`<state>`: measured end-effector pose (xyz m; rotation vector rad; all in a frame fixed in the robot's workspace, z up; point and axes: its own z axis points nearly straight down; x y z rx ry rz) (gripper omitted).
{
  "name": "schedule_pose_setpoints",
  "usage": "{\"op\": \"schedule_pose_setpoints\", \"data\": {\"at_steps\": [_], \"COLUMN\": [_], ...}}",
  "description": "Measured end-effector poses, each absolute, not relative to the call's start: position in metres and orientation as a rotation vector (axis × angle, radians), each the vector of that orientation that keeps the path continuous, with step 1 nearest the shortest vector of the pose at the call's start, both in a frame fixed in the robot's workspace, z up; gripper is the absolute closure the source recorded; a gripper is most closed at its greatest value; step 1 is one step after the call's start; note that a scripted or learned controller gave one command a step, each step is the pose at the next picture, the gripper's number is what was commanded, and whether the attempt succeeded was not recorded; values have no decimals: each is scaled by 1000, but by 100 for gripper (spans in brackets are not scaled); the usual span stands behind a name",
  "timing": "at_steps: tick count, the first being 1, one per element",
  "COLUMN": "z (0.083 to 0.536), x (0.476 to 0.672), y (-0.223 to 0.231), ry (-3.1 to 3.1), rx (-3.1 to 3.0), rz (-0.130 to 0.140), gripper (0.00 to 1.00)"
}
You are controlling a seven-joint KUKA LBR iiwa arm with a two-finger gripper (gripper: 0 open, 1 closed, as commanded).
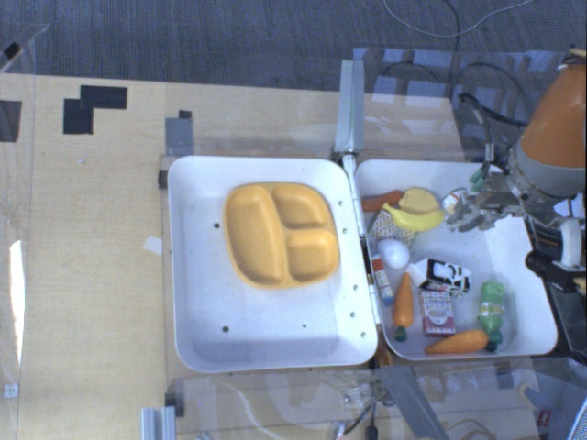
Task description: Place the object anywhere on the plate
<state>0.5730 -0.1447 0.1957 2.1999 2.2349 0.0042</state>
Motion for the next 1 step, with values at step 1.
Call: {"op": "schedule_pose_setpoints", "data": {"at_steps": [1], "z": [134], "x": [664], "y": [-89], "ry": [2559], "rx": [1860], "rz": [-18], "gripper": [100]}}
